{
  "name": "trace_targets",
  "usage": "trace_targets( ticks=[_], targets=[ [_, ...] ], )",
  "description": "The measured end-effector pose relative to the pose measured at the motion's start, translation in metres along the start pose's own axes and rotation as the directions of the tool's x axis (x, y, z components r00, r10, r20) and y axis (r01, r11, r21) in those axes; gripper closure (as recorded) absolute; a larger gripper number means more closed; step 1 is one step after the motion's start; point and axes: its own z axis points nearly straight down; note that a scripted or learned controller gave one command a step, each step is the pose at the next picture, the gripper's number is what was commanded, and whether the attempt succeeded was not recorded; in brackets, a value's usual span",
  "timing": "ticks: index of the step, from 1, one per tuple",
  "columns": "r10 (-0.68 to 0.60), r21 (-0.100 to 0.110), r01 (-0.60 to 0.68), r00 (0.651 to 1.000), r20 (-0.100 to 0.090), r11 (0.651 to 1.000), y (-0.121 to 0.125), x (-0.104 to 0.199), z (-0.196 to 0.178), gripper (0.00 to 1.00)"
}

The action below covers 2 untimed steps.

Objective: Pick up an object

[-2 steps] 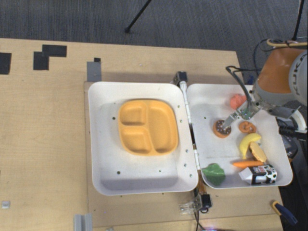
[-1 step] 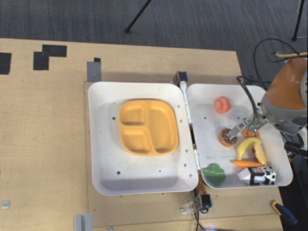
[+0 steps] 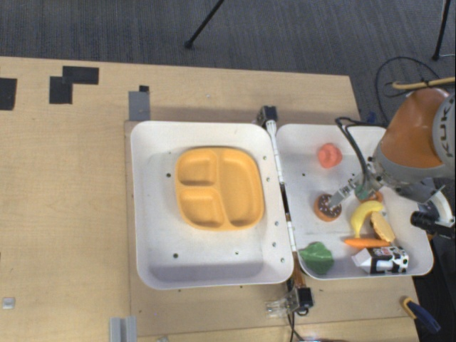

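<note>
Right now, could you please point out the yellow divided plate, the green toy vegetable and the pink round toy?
Yellow divided plate (image 3: 217, 188): camera view, centre ridge.
Green toy vegetable (image 3: 316, 256): camera view, its middle.
Pink round toy (image 3: 329, 155): camera view, top face.

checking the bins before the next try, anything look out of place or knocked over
Nothing stands out. The yellow divided plate lies flat in the left bin. In the right bin, the donut, banana, carrot, green toy, pink toy and small carton lie loose inside its rim.
</note>
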Motion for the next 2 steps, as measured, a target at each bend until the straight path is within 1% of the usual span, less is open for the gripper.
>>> trace_targets(
  ticks=[1, 2],
  targets=[
    [0.004, -0.004, -0.004, 1.000, -0.004, 1.000, -0.037, 0.002, -0.001, 0.00],
    [-0.146, 0.002, 0.146, 0.989, -0.012, 0.989, 0.045, -0.005, 0.002, 0.00]
  ],
)
